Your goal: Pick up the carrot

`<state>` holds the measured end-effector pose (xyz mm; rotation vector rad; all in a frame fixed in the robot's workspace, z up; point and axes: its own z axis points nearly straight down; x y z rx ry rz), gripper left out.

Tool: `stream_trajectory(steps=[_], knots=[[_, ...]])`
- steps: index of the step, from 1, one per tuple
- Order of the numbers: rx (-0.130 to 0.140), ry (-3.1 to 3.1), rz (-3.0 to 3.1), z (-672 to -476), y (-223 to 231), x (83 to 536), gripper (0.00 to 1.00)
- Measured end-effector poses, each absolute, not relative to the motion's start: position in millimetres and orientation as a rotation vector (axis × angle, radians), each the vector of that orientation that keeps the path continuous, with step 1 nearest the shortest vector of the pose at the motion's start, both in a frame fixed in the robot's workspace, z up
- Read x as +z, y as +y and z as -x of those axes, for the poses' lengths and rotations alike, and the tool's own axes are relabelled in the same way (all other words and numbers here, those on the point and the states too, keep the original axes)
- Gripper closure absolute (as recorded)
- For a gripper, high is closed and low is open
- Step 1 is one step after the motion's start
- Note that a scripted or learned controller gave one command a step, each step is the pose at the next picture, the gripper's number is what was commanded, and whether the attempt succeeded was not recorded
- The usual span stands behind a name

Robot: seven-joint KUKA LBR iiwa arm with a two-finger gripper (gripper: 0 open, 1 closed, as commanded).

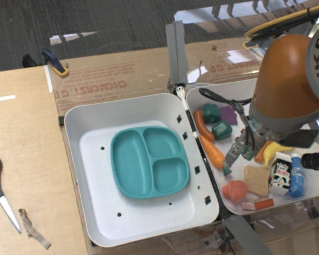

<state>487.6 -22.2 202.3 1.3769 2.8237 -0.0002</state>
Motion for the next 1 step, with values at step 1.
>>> stream_trajectory(steps=[1], knots=[[-0.001,2.946,-1.087,-478.9,29.5,264.1,1.0]])
